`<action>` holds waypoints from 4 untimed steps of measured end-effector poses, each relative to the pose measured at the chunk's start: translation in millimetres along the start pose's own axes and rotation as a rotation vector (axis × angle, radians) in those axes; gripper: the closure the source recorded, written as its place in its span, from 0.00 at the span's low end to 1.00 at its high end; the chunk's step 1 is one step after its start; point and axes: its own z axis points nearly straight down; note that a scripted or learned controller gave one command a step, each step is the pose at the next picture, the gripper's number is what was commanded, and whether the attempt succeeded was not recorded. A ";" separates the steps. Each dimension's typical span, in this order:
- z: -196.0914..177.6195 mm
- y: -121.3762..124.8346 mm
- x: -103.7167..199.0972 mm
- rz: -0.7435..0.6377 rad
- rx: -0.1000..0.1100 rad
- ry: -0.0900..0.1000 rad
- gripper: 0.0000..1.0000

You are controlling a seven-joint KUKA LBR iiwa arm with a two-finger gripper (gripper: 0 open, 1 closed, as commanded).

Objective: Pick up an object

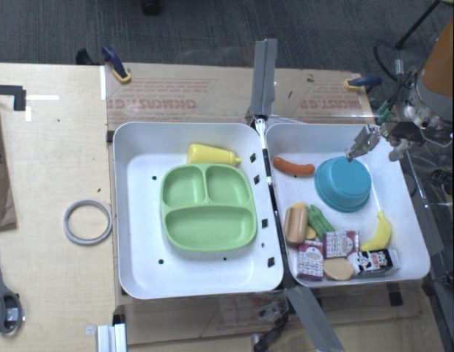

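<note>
Blue bowl [344,184] sits upside down in the right bin [410,204], not picked up yet. The gripper [379,144] hangs at its far edge with jaws spread apart, holding nothing. Grabbing and lifting are left.

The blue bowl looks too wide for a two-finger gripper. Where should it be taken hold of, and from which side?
Probably by the rim. The blue bowl lies upside down, its rounded body too broad to span. Come from its upper right, where the gripper hangs and the bin floor is bare; the banana and hot dog crowd other sides.
</note>
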 end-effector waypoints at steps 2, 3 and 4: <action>160.7 43.4 24.3 0.187 -0.050 -0.002 0.00; 160.7 40.4 25.3 0.179 -0.052 -0.005 0.00; 161.0 41.5 24.6 0.171 -0.049 -0.004 0.00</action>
